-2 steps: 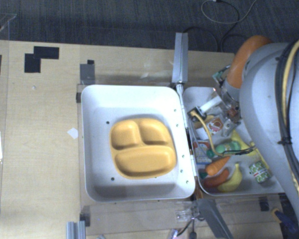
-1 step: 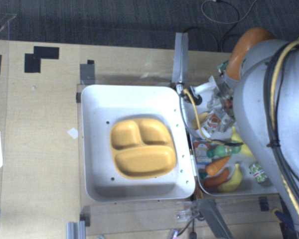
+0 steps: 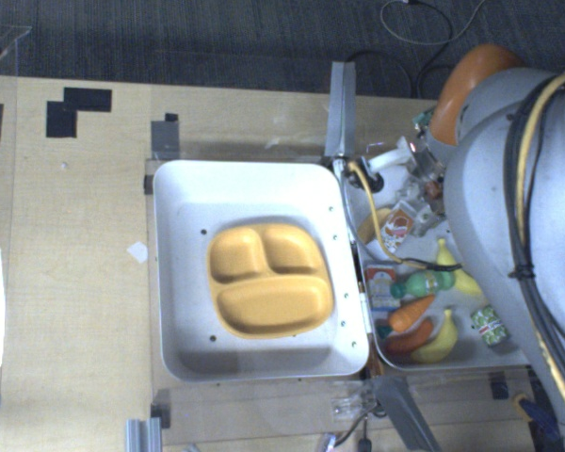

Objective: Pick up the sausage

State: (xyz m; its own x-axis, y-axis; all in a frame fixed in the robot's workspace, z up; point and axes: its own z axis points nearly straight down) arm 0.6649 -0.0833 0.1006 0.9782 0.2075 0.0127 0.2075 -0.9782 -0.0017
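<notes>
Approach step is being judged; gripper (image 3: 420, 188) is being hung over right bin's (image 3: 381, 347) far end; sausage (image 3: 407, 338) is lying at near edge beside carrot (image 3: 415, 312), ungrasped; descent toward it is being called for.

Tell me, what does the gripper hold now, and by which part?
It cannot be told: the arm covers the right bin, hiding any hold.

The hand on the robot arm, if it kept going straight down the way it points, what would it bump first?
Probably the small red-and-white packet lying just under the hand in the right bin. Depth is hard to judge from above, so that is a guess. The sausage lies farther toward the bin's near end.
</notes>
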